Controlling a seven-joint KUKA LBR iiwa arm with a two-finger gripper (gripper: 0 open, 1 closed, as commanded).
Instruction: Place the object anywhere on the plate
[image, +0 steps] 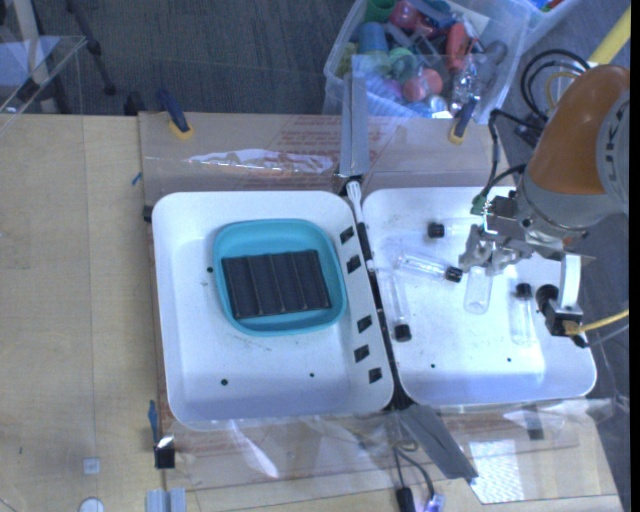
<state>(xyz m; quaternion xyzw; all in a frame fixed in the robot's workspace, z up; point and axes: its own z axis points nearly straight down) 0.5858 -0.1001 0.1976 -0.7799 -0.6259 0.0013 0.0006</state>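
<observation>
We take the divider (368, 300) between the two white bins as our landmark and work from its left side across. Well to its left, in the left bin (190, 370), sits a teal plate (277, 277) with rounded corners, lying flat and near the bin's middle. On the plate rests a dark ribbed block (276, 283), lying flat and covering most of the plate's floor. Just right of the divider, in the right bin (480, 375), we note a clear tube with a black cap (398, 308) lying close beside the divider, and a second clear tube (428, 268) lying slantwise a little further right. Further right again, a clear tube (478, 290) stands roughly upright directly below the gripper (487, 252); it appears to hang from the gripper, but we cannot tell whether the gripper grasps it or how wide it stands. Small black caps (436, 230) lie scattered near it. The grey arm with its orange band (585, 130) reaches in at the far right of the divider.
</observation>
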